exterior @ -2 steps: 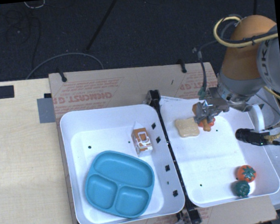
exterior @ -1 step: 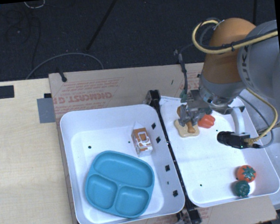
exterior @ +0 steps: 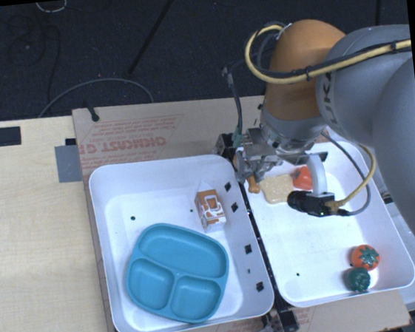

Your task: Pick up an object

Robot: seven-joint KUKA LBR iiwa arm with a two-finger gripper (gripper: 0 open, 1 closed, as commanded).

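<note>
My gripper (exterior: pixel 254 165) hangs low over the far left corner of the right bin (exterior: pixel 318 283), under the grey arm and its orange band (exterior: pixel 303 54). Just right of it lies a pale beige flat piece (exterior: pixel 277 188), with a red-orange object (exterior: pixel 302 179) touching its right side. A small orange bit (exterior: pixel 254 187) sits directly below the gripper; whether it is held I cannot tell. In the bin's near right corner rest a red tomato-like toy (exterior: pixel 364 256) and a green round toy (exterior: pixel 358 280).
The left bin (exterior: pixel 108 210) holds a blue divided plate (exterior: pixel 176 272) and a small white-and-orange carton (exterior: pixel 210 208) standing behind it. The divider between the bins (exterior: pixel 249 238) runs right beside the gripper. A black cable connector (exterior: pixel 310 203) dangles over the right bin.
</note>
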